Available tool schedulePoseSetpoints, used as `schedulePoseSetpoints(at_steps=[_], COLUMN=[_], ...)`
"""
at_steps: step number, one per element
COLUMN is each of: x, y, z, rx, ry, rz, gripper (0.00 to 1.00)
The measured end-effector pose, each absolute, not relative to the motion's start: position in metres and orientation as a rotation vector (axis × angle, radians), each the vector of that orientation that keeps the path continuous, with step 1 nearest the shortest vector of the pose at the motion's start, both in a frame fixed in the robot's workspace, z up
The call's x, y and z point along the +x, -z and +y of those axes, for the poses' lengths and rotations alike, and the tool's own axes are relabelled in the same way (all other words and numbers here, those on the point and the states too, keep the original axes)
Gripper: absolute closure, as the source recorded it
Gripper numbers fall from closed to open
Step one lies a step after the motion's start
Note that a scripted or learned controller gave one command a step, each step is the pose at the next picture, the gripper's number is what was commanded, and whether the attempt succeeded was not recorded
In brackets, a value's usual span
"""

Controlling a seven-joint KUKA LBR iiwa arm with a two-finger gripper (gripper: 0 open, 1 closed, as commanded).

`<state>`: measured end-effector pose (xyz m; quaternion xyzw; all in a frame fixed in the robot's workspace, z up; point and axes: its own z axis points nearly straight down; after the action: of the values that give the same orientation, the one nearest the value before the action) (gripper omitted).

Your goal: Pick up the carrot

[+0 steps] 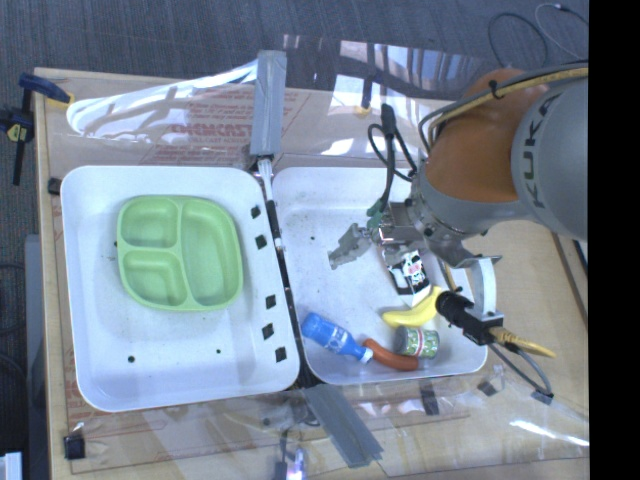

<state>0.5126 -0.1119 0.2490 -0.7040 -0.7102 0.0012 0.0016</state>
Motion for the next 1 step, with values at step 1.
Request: schedulePoseSetpoints(at_steps=[1], x=[0.573], y=[-0.2516], z=[-0.1732], rx=[-2.487], ry=[-0.005], rz=[-1.918], gripper=[0.0])
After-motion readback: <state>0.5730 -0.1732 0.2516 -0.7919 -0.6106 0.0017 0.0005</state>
